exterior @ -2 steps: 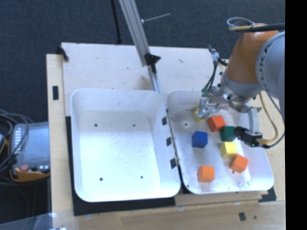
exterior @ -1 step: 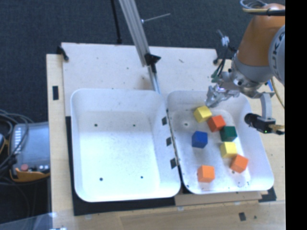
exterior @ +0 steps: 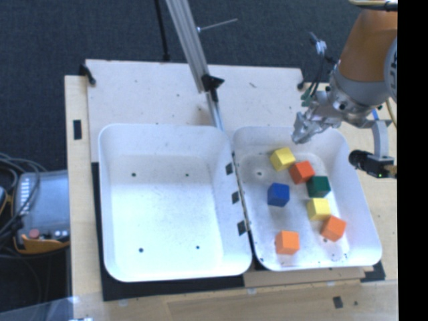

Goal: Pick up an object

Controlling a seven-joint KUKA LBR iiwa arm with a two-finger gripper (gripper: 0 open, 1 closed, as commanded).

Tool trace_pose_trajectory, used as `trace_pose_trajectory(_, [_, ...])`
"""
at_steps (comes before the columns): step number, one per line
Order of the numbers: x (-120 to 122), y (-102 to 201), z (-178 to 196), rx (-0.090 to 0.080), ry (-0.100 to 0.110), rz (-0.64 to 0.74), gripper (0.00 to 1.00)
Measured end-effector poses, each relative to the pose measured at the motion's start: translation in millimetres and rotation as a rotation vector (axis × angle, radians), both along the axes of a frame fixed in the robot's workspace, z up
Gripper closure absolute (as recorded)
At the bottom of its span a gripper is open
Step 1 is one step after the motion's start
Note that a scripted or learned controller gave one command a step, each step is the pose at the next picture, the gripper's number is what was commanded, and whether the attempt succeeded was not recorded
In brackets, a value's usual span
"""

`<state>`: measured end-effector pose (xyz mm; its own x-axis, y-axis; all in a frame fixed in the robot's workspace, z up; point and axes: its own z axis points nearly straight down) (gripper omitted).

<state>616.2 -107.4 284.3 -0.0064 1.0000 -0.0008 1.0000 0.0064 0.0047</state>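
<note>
Over the right bin, we couldn't tell our hand's state; crowded yellow cube risked a nudge, not a grasp.

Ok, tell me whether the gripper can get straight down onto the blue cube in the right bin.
Probably yes. The blue cube sits apart from the other cubes, with bare bin floor around it, and the gripper hangs above the same bin.
</note>
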Motion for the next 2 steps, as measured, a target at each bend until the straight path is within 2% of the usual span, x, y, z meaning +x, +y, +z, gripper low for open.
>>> trace_pose_trajectory(1, [-6.9,49.6,-17.2,0.001,0.006,-0.001,1.00])
trace_pose_trajectory(2, [-11.4,101.0,-16.0,0.002,0.006,0.001,1.00])
